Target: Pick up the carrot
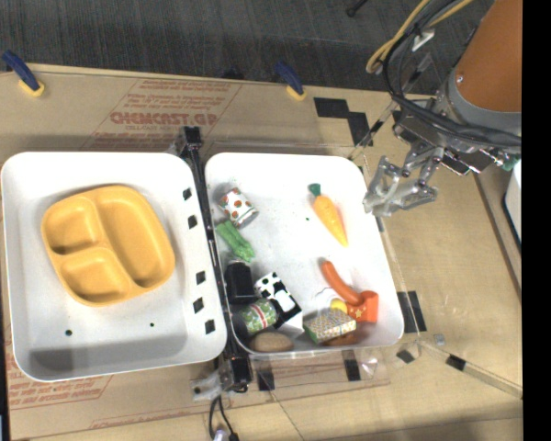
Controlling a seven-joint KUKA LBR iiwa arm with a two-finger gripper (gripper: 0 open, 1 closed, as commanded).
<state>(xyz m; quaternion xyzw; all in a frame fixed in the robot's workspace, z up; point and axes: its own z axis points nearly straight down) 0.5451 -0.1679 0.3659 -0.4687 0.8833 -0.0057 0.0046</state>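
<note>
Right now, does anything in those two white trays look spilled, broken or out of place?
Nothing looks spilled or broken. The carrot lies alone in the right bin, while the other toys sit jumbled along its near and left sides. The yellow divided plate lies askew in the left bin. The gripper hangs at the right bin's far right edge.

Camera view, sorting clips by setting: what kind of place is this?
Probably a robot lab bench: two white bins clamped onto cardboard, toy food like the carrot, and the arm's claw.
</note>
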